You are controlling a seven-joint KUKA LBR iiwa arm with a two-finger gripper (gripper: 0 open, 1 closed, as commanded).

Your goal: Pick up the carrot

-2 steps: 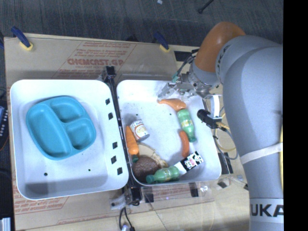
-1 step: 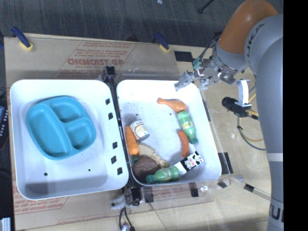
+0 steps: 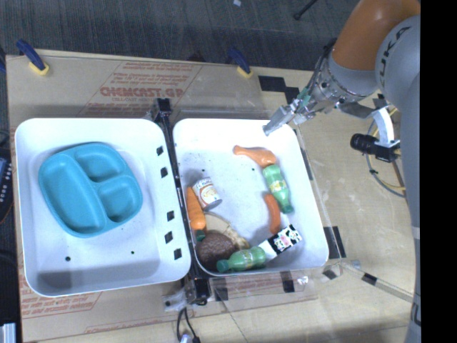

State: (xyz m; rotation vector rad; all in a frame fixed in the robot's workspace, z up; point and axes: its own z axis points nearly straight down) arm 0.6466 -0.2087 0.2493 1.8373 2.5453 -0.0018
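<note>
The carrot [image 3: 196, 207] is a long orange piece lying along the left wall of the right bin [image 3: 308, 191], its length running front to back. A small can [image 3: 207, 192] lies just to its right. My gripper [image 3: 275, 124] hangs over the far right rim of that bin, pointing down and to the left. It is well apart from the carrot, up and to the right of it, and I see nothing in it.
The right bin also holds a curved orange piece [image 3: 254, 153], a green bottle [image 3: 276, 184], a thin orange piece [image 3: 273, 213], a black-and-white carton [image 3: 284, 239], a brown lump [image 3: 214, 247] and a second green bottle [image 3: 243, 260]. A blue divided tray [image 3: 89, 186] lies in the left bin [image 3: 36, 277].
</note>
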